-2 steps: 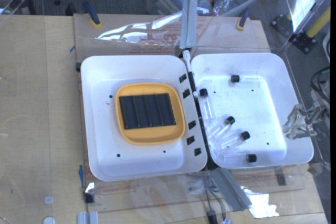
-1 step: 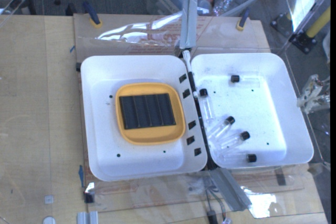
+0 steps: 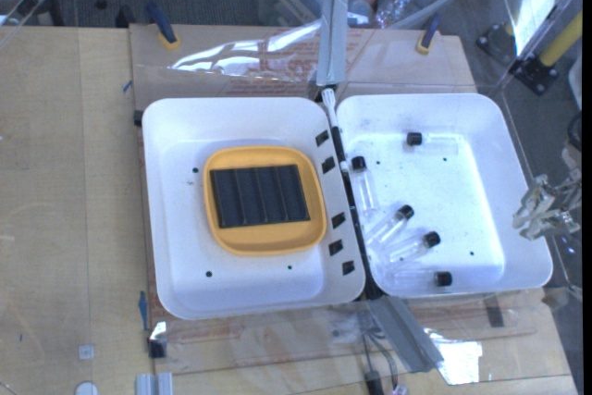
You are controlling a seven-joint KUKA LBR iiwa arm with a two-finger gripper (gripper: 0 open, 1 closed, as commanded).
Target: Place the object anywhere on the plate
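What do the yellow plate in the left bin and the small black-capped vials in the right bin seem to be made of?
Plate: probably matte plastic, judging by its even yellow colour and soft rounded rim; dark ribbed insert. Vials: clear glass or plastic, since the bin shows through; opaque black caps.

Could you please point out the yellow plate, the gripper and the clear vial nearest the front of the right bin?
yellow plate (image 3: 265,240): camera view, front rim.
gripper (image 3: 536,210): camera view, between fingertips.
clear vial (image 3: 421,276): camera view, clear body.

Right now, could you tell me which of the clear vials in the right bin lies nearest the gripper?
The vial along the bin's front edge, black cap pointing right, lies closest to the gripper at the right rim. The other vials lie further left or further back.
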